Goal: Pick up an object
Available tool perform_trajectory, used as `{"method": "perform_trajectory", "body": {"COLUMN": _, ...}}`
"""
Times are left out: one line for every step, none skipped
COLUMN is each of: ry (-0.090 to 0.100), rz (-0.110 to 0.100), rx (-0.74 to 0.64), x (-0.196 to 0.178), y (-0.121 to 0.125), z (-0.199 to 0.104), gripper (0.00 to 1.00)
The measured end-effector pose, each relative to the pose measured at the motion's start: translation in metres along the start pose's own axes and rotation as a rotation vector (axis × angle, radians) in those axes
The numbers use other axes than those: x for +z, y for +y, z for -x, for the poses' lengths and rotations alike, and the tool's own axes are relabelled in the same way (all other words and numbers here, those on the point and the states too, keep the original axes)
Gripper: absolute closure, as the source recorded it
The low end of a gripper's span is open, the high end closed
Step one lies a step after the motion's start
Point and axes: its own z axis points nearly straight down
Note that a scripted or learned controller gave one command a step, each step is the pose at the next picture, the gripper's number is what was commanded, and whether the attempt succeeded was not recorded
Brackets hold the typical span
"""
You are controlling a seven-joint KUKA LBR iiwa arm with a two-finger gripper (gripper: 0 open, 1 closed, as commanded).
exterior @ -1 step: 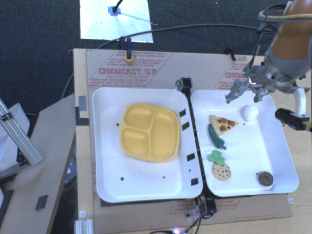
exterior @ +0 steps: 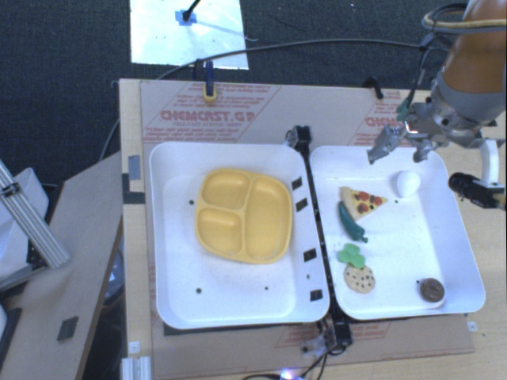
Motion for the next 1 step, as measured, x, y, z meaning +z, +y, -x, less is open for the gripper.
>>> {"method": "perform_trajectory", "body": {"ry": 0.0, "rz": -0.003, "rx": 0.001, "x": 0.0418, "y": 0.0016, "z": -0.0027, "gripper": 0.0}}
